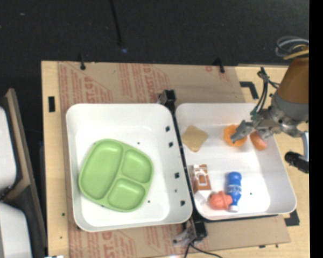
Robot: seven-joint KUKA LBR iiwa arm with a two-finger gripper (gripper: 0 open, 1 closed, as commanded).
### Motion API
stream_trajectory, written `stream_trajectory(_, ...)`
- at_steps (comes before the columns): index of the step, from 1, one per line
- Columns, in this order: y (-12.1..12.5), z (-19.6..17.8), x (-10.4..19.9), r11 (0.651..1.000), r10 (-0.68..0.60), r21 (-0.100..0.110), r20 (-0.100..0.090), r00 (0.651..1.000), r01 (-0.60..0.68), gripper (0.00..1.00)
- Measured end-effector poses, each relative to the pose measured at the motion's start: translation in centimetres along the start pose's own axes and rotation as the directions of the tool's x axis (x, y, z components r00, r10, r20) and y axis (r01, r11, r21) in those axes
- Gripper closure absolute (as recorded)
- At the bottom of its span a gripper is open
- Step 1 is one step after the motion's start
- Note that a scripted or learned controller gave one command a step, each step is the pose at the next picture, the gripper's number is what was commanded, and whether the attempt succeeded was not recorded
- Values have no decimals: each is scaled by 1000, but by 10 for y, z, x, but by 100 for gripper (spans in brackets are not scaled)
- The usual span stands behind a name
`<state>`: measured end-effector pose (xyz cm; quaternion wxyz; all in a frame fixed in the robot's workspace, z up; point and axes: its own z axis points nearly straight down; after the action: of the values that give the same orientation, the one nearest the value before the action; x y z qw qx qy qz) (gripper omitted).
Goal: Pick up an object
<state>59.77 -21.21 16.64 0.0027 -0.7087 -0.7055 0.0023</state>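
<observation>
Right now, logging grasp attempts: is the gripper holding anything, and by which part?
Cannot be told. The gripper sits at the orange objects in the right bin, but no grasp is visible.

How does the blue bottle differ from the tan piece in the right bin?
The bottle is blue and long, lying near the bin's front; the tan piece is flat and broad, toward the back left. The bottle touches a pink lump; the tan piece lies alone. Both are far from the pincer.

Both white bins (124, 117) look like smooth, slightly glossy plastic. The green divided plate (116, 175) is matt plastic. The bench top (124, 82) looks like printed cardboard.
</observation>
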Motion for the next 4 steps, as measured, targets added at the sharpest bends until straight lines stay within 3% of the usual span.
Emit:
stream_trajectory(1, 29, 67, 14, 1000, -6, -7, 1, 1000, 6, 0)
stream_trajectory(2, 79, 62, -5, 1000, -10, -6, -6, 1000, 10, 0)
stream_trajectory(3, 77, 55, -5, 1000, -10, 3, -9, 1000, 10, 100)
stream_trajectory(4, -3, -21, 52, 1000, -6, -16, 1, 1000, 6, 100)
